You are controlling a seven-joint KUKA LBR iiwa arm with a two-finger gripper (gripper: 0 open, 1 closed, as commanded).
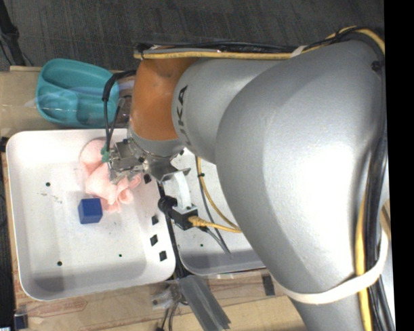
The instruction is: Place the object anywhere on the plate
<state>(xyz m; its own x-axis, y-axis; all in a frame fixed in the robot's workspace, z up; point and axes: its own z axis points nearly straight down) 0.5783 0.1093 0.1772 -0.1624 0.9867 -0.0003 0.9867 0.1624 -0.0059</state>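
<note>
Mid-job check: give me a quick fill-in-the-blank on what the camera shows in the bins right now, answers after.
1. The small cube in the left bin is coloured ____.
2. The claw hangs over a soft object whose colour is ____.
3. The teal scoop-shaped item lies outside the left bin, beyond its ____ edge in the picture.
4. The band above the arm's wrist is ____.

Missing words: blue; pink; top; orange
</note>
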